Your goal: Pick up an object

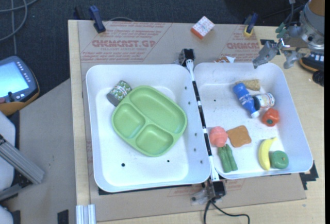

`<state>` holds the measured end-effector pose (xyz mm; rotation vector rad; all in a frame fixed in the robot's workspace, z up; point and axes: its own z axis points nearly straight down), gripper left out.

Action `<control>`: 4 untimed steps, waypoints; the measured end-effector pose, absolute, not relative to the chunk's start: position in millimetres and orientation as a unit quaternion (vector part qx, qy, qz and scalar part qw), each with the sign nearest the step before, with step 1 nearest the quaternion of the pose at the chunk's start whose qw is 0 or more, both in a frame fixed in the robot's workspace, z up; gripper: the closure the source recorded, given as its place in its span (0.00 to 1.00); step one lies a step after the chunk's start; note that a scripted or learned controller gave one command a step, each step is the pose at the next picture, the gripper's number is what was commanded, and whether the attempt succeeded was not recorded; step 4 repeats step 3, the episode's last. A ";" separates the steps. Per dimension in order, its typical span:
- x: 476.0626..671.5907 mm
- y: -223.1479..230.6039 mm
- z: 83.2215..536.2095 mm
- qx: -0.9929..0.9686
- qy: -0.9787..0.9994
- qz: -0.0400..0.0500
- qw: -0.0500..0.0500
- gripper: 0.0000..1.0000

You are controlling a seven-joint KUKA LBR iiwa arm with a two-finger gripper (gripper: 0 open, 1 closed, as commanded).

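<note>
The gripper (277, 54) hangs over the far right corner of the right bin (296, 130), its two grey fingers spread apart with nothing between them. Every candidate lies below and toward the near side of it, all in that bin: a blue bottle (244, 98) lying on its side, a small white-capped jar (263, 100) touching the bottle's lower end, a tan cracker-like piece (252, 84) just beyond them, a red tomato (269, 117), a pink ball-shaped toy (218, 136), a brown slice like toast (239, 136), a green vegetable (227, 158), a banana (264, 153) and a green apple (279, 159) pressed against it.

These look like hollow plastic play food, so probably light and stiff, with smooth skins that may slide under the pads. The blue bottle is nearest and offers the surest hold: close across its round body at mid-length, fingers square to its axis, clear of the jar. The flat toast and cracker give little to pinch.

The left bin (98, 130) holds a green divided plate (149, 120) and a small patterned packet (118, 92), though what the packet is remains unclear from here
</note>
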<state>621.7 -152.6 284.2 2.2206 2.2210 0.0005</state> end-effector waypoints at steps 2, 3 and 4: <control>651.2 -146.9 81.3 0.706 0.708 -0.001 -0.002 0.00; 652.3 -146.9 95.9 0.706 0.708 0.000 0.001 1.00; 652.3 -146.9 95.9 0.706 0.708 0.000 0.001 1.00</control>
